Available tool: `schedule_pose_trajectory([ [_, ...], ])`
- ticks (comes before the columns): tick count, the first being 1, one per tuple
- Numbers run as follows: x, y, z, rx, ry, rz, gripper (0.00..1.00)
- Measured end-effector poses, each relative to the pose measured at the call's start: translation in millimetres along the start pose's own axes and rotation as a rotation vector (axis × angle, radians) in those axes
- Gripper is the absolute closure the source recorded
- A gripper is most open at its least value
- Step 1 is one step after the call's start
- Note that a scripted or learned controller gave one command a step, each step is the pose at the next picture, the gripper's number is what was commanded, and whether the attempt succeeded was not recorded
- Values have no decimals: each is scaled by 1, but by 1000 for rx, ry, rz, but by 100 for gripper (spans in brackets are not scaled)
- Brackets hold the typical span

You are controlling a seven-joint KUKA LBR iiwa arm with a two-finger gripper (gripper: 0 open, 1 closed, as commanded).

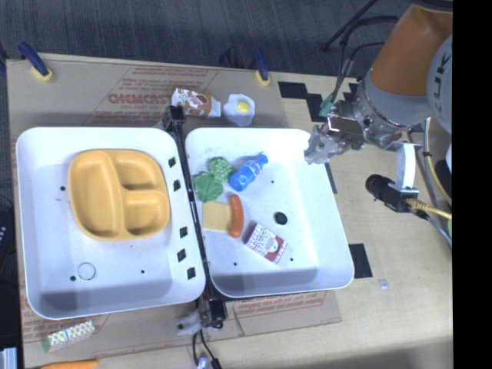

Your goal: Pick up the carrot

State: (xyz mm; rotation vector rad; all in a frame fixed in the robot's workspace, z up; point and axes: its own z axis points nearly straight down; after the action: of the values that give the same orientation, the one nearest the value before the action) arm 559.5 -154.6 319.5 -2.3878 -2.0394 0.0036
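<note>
Orange at the picture's bottom left corner, the carrot (69,364) lies on the tabletop (384,298) outside both bins, far from the tool (317,151), which hangs over the right bin (327,244) at its upper right rim; I cannot tell its state. Two white bins sit side by side: the left bin (38,267) holds one yellow divided plate (119,192), the right a blue bottle (247,172), sausage (236,215), cheese wedge (216,217), greens (207,184) and a red packet (266,243). Bare floor remains along the right bin's right half.

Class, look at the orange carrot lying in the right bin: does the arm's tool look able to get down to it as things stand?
Probably yes. The slim orange carrot lies uncovered, open from above, though the yellow cheese wedge touches its left side. The tool hovers over the right white bin's upper right rim, with nothing between.
</note>
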Motion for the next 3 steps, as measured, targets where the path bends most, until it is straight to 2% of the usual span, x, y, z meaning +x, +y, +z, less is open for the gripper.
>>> schedule_pose_trajectory([
  [1, -47, -1, 28, 2, 1, -3, 100],
  [2, -51, -9, 41, 2, 1, 27, 100],
  [3, -51, -9, 31, 4, 1, 21, 100],
])
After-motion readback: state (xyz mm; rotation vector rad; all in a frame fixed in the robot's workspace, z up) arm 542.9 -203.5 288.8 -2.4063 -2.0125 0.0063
